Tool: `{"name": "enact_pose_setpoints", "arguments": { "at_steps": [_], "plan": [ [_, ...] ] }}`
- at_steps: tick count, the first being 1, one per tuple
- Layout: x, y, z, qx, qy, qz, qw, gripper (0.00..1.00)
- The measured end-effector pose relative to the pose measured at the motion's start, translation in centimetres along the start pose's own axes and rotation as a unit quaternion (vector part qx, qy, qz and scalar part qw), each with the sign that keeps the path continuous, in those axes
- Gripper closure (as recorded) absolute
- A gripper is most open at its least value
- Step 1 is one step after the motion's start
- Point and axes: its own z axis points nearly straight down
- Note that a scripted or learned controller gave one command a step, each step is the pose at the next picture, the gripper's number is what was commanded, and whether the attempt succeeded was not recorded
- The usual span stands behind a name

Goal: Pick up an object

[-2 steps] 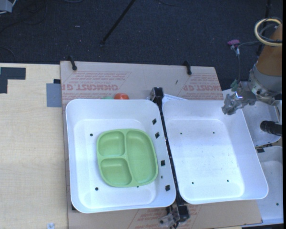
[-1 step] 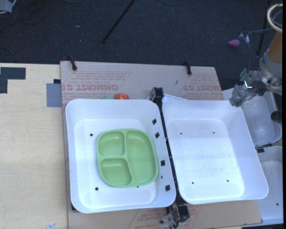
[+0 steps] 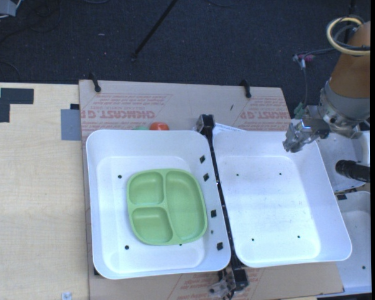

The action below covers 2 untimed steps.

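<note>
Colours here are pretty simple. The divided plate (image 3: 167, 206) is a pale lime green, all one shade across its three compartments. Both bins, the left bin (image 3: 106, 205) and the right bin (image 3: 281, 230), are plain white with a few tiny dark dots on their floors. The cardboard sheet (image 3: 175, 108) under them is tan with reddish-brown printed lettering. A small orange-red thing (image 3: 159, 127) peeks out behind the left bin. The table (image 3: 31, 199) is light wood grain with grey and dark blue-grey patches. The arm (image 3: 350, 67) shows orange-tan with a grey wrist.
</note>
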Motion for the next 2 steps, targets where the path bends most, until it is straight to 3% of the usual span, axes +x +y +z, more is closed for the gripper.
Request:
{"name": "enact_pose_setpoints", "arguments": {
  "at_steps": [2],
  "plan": [
    [10.5,-3.4,0.4,0.0,0.0,-0.001,1.0,1.0]
  ]
}}
